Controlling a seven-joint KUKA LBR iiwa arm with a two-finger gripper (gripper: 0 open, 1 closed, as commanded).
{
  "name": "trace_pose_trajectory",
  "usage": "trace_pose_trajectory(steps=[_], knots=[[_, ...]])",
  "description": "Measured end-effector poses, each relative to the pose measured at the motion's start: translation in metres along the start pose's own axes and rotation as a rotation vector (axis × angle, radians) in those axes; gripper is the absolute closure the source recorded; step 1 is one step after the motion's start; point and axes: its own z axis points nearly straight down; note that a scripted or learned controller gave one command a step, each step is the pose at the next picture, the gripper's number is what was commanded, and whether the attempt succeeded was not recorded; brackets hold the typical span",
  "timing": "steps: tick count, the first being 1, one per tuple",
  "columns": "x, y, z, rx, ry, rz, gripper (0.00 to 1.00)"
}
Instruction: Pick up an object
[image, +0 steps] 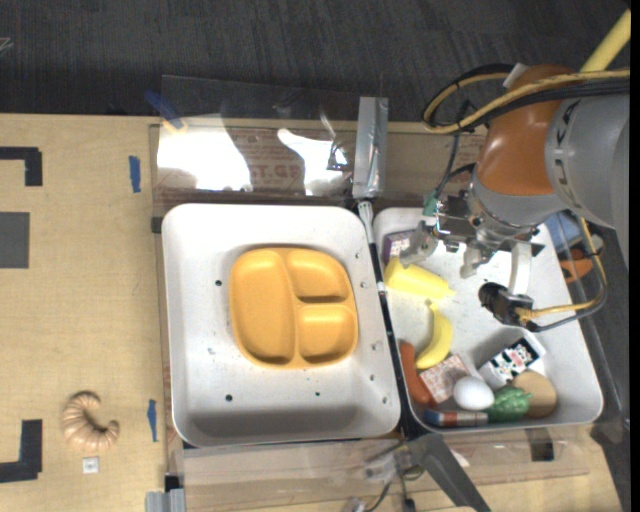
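Glossy smooth yellow plastic tray (293, 305), matt white plastic bin (190, 300) around it, matt brown cardboard bench (70, 300) left of the tray, shiny clear sheet (250, 150) above it.

yellow banana (436, 338) lies curved in the right bin (575, 345), near a white egg (473, 394).

A divided plate (293, 305) lies in the left bin (190, 400); a banana (436, 338) lies in the right bin (580, 380).

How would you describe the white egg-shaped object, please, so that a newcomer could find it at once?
Start at the right bin, the one the arm reaches over, and go to its near edge, where small things lie in a row. The egg sits there between a red-and-white packet and a green item; it alone is plain, smooth and white.
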Motion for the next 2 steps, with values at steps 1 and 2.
trace_pose_trajectory(steps=[1,2], knots=[[-0.053,-0.018,0.097,-0.007,-0.001,-0.152,0.00],[-0.053,-0.016,0.085,-0.015,-0.002,-0.151,1.00]])
